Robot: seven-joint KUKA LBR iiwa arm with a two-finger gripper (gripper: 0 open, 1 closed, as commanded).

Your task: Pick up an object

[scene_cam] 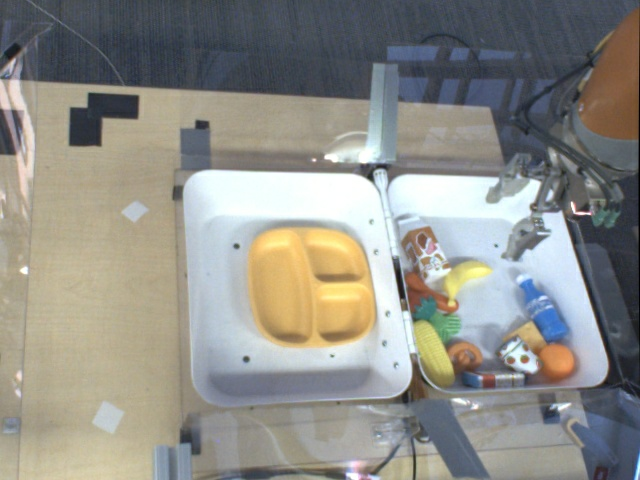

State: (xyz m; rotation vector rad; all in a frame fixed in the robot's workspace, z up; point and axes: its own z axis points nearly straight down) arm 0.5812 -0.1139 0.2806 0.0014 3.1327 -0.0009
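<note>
— So, what does the bench look like?

— Pale wood, with two shallow white bins side by side. Take the right bin (590, 298) as the landmark. The left bin (215, 268) touches it along the shared edge and holds a yellow divided tray (310, 286) lying flat near its middle. A grey metal post (384, 113) stands just behind the seam where the bins meet. Far to the left of the right bin, black tape marks (100, 116) sit on the wood, and dark carpet (250, 28) runs behind the bench.

— And the things to pick?

— All inside the right bin, crowded in its near and left parts. A small carton (425, 251) leans by the left wall, with a banana (465, 277) just beside it. A corn cob (432, 348) lies at the near left corner. A blue bottle (541, 310) lies toward the right wall, and an orange (557, 362) rests in the near right corner.

— The gripper?

— The gripper (530, 230) hangs over the far right part of that bin, above bare white floor, well apart from the toys. Its fingers stand a little apart with nothing between them.
</note>
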